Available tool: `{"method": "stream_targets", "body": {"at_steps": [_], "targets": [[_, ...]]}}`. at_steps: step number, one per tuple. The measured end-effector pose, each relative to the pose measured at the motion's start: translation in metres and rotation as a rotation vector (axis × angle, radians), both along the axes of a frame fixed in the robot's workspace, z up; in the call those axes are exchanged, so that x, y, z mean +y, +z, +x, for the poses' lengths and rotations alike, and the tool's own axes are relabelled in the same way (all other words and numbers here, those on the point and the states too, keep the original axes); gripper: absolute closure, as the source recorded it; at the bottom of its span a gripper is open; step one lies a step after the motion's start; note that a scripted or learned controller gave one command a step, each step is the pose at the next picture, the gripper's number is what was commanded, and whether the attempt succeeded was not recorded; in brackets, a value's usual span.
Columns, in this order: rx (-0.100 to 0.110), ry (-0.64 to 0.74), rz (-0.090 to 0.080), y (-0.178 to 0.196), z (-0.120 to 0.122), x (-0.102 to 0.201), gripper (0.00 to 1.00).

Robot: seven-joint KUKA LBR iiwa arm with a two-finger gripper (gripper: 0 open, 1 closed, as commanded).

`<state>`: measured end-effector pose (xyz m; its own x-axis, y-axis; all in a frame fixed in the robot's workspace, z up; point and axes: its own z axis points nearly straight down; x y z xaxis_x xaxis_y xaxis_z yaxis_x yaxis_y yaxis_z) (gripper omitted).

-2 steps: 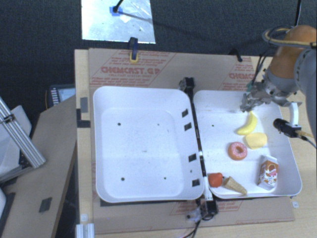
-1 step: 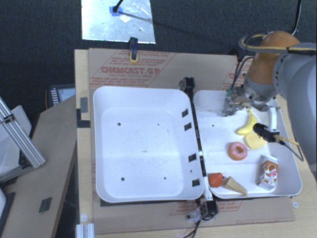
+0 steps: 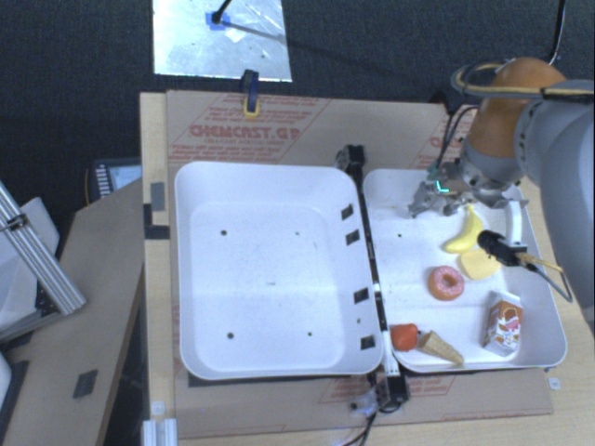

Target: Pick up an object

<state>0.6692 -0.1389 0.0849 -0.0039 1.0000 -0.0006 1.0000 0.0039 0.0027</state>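
a dark carpeted floor is showing around the desk (image 3: 153, 277), which is carrying a cardboard sheet (image 3: 279, 128) with red lettering and two shallow white bins side by side. the left bin (image 3: 270, 268) is lying next to the right bin (image 3: 409, 249), which is holding the objects. the grey arm (image 3: 558, 156) with its orange band (image 3: 507, 100) is reaching in from the right, and the tool (image 3: 437, 198) is hanging over the far part of the right bin, just beside a yellow banana (image 3: 465, 233); how far it is opened cannot be told, and nothing is showing in its grasp. a pale yellow piece (image 3: 478, 265) is lying by the banana, a pink doughnut (image 3: 446, 282) nearer the middle, a small carton (image 3: 503, 327) near the front right corner, and an ice cream cone (image 3: 439, 346) beside a red-orange piece (image 3: 403, 336) along the front wall.
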Motion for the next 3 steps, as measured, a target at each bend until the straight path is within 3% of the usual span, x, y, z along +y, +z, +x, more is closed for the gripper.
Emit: {"method": "stream_targets", "body": {"at_steps": [1, 2, 3], "targets": [[-0.009, -0.004, -0.005, 0.082, 0.001, -0.038, 0.0], [0.005, -0.005, 0.003, -0.003, -0.001, -0.068, 0.0], [-0.004, -0.001, -0.001, 0.012, 0.001, -0.067, 1.0]]}}
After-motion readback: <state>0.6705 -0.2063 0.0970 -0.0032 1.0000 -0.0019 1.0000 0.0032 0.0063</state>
